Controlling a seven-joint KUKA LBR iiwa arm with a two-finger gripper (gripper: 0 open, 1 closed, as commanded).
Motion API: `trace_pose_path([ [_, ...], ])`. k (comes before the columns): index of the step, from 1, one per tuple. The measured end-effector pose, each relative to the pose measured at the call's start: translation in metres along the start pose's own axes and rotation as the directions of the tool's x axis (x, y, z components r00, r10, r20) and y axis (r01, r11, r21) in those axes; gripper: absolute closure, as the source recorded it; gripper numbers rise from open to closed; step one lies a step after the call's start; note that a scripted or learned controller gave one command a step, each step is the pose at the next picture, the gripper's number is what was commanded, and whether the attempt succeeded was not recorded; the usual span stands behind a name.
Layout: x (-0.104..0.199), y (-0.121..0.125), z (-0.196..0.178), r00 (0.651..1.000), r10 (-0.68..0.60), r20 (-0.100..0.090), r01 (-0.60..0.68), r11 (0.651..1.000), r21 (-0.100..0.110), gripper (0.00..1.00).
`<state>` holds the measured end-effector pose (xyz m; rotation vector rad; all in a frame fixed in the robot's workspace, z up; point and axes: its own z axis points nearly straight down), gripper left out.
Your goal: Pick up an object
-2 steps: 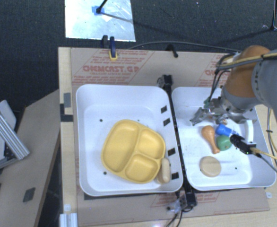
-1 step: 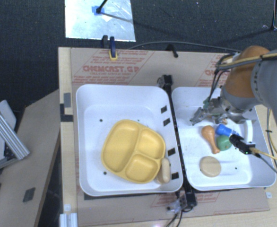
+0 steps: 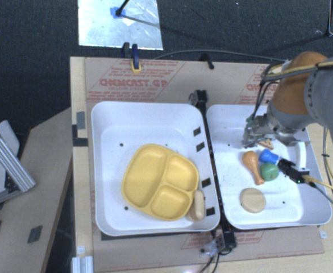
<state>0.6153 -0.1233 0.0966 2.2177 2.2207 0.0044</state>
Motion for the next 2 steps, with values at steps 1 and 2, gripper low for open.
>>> trace_pose_path([
  [1,-0.008,0.000,-0.048,1.000,0.001,0.001,-0.001,1.000,-0.001,1.00],
  [2,-0.011,0.005,-0.112,1.000,-0.002,0.001,0.002,1.000,-0.004,1.00],
])
